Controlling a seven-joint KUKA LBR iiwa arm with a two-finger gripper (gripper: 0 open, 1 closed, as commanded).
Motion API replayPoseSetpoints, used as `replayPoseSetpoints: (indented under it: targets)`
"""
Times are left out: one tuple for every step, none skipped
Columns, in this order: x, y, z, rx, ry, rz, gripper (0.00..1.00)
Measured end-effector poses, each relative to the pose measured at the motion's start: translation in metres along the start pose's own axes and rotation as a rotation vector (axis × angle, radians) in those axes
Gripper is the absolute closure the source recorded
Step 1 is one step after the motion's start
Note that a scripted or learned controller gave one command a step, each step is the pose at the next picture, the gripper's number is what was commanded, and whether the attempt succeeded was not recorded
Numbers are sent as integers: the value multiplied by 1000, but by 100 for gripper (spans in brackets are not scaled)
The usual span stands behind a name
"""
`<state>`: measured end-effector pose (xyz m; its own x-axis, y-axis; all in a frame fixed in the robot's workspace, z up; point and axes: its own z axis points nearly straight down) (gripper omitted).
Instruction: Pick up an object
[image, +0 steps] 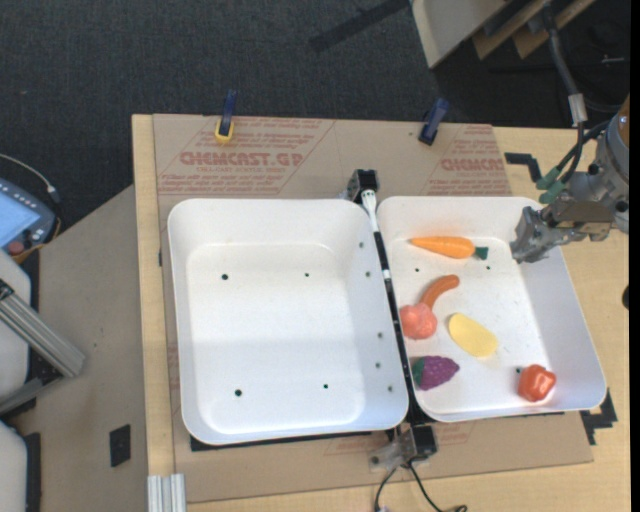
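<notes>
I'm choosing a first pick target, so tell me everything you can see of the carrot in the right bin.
The carrot is a small toy, smooth and plastic-looking, with a bright orange tapered body and a short dark green stub at its right end. It lies flat, nearly level across the view, its tip pointing left, on the floor of the right bin near the far wall. Nothing touches it: the orange sausage-like piece lies apart below it, and the gripper is to its right.

Lab: clamped bench (330, 150), 2 bins (270, 220)

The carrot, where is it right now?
In the camera view, the carrot lies near the far edge of the right bin, above the orange sausage-shaped piece and left of the end effector.
</notes>
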<state>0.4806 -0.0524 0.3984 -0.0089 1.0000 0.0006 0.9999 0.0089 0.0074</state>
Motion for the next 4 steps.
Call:
replayPoseSetpoints:
  targets:
    - [16, 4, 43, 11, 0, 8, 100]
    - [103, 0, -7, -1, 2, -2, 100]
    - [76, -1, 14, 11, -1, 12, 100]
    - [123, 1, -80, -6, 2, 3, 100]
